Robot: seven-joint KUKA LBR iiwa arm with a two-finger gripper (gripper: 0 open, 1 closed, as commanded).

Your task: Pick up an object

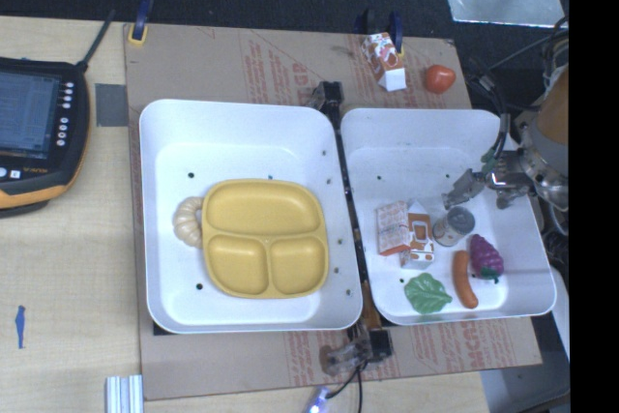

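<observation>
Two white bins (155,208) on bench, tool (474,189) over right bin, grip state unclear, grey can (453,225) just below

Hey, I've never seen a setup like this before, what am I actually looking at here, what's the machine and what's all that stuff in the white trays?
This is one picture from a camera fixed above a workbench, looking down at a slant. The machine is a robot arm reaching in from the right; its gripper, a two-finger claw, hangs over the right bin. Nothing is visibly held between its fingers.

Two shallow white bins sit side by side. The left bin holds a yellow divided tray with a pale, ridged object at its left edge. The right bin holds small toy-like items: two small cartons, a grey round can, a purple piece, an orange sausage shape and a green leaf shape.

Behind the bins lie another small carton and a red ball-like object. At far left is a handheld control screen.
</observation>
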